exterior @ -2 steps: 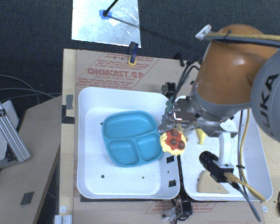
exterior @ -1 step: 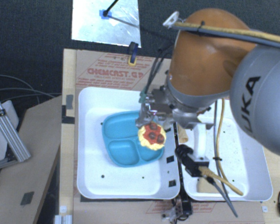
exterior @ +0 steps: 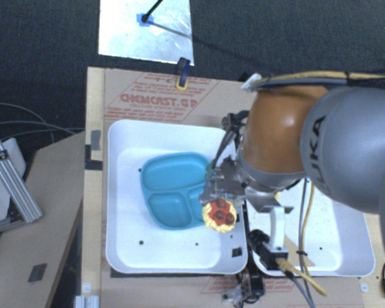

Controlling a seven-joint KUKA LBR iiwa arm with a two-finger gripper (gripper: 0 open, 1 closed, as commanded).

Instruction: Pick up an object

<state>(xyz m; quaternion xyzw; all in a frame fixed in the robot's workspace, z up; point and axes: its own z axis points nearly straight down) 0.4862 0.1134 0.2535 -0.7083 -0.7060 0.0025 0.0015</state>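
Note:
A blue divided plate (exterior: 173, 188) lies in the left white bin (exterior: 125, 243), toward its middle. A small yellow object with red spots (exterior: 220, 215) sits at the plate's right edge, near the wall between the two bins. My gripper (exterior: 218, 198) hangs directly over this yellow object, its lower end meeting the object's top. The grey arm with its orange band (exterior: 278, 132) reaches in from the right and hides the gripper's tips.
The right white bin (exterior: 351, 241) is largely covered by the arm. Both bins rest on a cardboard sheet (exterior: 157, 97). A shiny foil sheet (exterior: 145, 23) lies behind the bench, and a small yellow and blue clamp (exterior: 182, 74) stands at the cardboard's far edge.

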